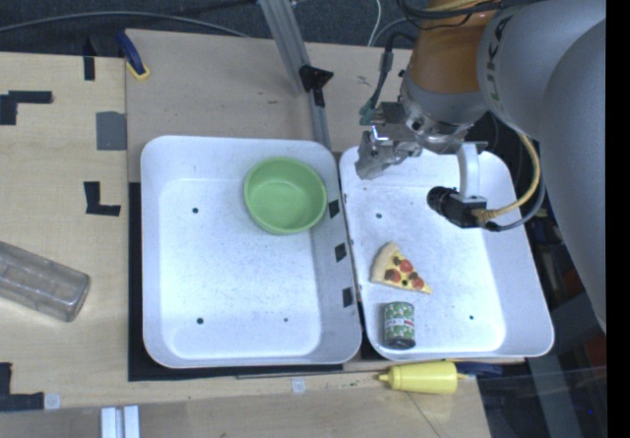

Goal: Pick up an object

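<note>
Nothing is picked up yet: my pincer point(372, 162), finger state I cannot tell, hovers at the right white bin's point(512, 328) eleven o'clock corner, apart from the toy pizza slice point(399, 270) and small green can point(399, 324) toward six o'clock.

No readable text; can point(399, 324) label too small to read.

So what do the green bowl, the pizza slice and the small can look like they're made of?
Green bowl: likely moulded plastic, matte with a soft sheen, uniform colour.
Pizza slice: probably toy plastic or rubber; flat painted toppings and crisp edges.
Can: looks like metal or plastic with a printed green label; too small to tell which.
</note>
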Available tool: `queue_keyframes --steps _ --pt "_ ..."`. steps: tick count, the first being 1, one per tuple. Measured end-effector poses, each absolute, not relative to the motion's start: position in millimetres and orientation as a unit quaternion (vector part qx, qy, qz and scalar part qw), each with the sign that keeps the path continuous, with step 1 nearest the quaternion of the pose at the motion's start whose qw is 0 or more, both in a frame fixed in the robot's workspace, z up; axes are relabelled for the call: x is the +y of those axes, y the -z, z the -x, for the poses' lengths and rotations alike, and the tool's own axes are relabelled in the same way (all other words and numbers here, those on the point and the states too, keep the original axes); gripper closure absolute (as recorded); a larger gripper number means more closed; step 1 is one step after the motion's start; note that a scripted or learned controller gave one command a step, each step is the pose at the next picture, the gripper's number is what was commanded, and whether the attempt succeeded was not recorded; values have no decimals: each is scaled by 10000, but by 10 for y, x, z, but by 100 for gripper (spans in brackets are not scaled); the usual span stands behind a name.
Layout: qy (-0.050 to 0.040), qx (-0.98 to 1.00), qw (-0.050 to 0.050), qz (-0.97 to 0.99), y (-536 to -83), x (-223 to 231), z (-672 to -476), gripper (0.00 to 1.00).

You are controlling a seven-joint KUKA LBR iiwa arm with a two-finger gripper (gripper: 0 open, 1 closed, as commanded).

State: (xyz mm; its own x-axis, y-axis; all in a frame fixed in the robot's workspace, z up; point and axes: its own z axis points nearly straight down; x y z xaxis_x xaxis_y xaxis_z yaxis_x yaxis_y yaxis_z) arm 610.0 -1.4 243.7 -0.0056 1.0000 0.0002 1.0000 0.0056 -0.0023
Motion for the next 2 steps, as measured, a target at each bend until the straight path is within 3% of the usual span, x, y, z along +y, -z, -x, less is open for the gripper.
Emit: queue_keyframes --steps 2 --pt "-5 -7092 6 7050 -2181 935 -6443 100"
